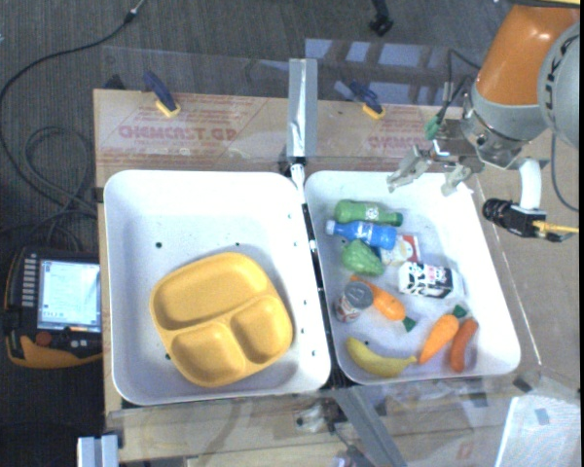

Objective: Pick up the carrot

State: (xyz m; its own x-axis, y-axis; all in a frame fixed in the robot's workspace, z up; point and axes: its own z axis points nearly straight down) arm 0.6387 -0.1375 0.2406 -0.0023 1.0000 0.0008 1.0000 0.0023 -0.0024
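An orange carrot [440, 338] with a green top lies near the front of the right bin [486, 261], between a banana [380, 358] and a red-orange sausage-like piece [463, 344]. A second, shorter carrot-like piece [388, 304] lies a little to its left, beside a small can [353, 301]. My gripper [431, 177] hangs over the bin's back edge, well behind both carrots. It is open, its fingers spread with nothing between them.
The right bin also holds a green bottle [368, 213], a blue bottle [365, 233], a green pepper [362, 257] and a black-and-white carton [425, 279]. In the left bin [136, 202] sits a yellow divided plate [221, 317]. A handheld controller [58, 305] lies left of the bench.
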